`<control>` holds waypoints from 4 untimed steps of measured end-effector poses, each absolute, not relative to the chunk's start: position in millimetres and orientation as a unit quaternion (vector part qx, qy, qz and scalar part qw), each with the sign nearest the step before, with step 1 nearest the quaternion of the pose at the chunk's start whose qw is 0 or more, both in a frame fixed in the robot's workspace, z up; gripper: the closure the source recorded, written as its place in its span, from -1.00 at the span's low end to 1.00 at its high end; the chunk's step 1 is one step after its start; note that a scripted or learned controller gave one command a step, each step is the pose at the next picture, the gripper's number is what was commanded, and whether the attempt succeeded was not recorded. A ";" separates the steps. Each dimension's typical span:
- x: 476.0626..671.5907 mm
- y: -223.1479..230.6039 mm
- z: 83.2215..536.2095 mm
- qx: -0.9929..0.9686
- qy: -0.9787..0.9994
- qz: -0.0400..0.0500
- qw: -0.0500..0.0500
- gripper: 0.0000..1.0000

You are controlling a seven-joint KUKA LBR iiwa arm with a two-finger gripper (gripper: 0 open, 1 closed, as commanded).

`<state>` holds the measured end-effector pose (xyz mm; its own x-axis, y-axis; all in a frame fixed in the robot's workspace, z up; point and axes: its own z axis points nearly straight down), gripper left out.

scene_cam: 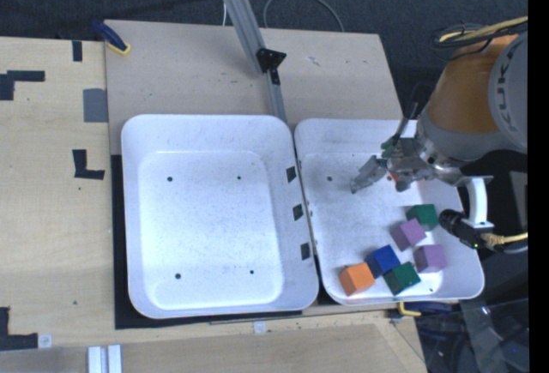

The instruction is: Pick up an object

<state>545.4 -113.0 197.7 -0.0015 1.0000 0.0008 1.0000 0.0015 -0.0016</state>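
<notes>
You are looking down on the bench (197, 71), where two shallow white bins sit side by side, and the jaws (371, 175) hang over the right bin (339, 148), in its upper half, with the grey arm (467, 105) and its orange band reaching in from the right. You can make out one grey finger (367, 175) slanting down and to the left, but the view from above does not show how far the jaws are parted, so you cannot tell whether they are open or closed, and nothing is visibly between them. Your candidates for picking all lie below and to the right of the jaws, well apart from them, clustered in the lower right of the same bin. Nearest are a green block (422, 215) and a purple block (409, 233) just beside each other; a second purple block (430, 257) lies a little farther down. Below those, a blue block (384, 261) is touching a dark green block (401, 278), and an orange block (357, 278) sits at the blue one's left. The left bin (206, 217) lies to the left of the jaws.
</notes>
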 end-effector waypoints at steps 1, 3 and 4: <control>503.1 -92.7 188.4 -0.707 -0.707 0.002 0.002 -1.00; 502.8 -67.3 191.6 -0.706 -0.709 0.000 0.001 -1.00; 483.2 -111.5 331.0 -0.707 -0.707 -0.002 -0.004 -1.00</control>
<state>483.2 -111.5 331.0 0.0008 1.0000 -0.0030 1.0000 -0.0008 0.0074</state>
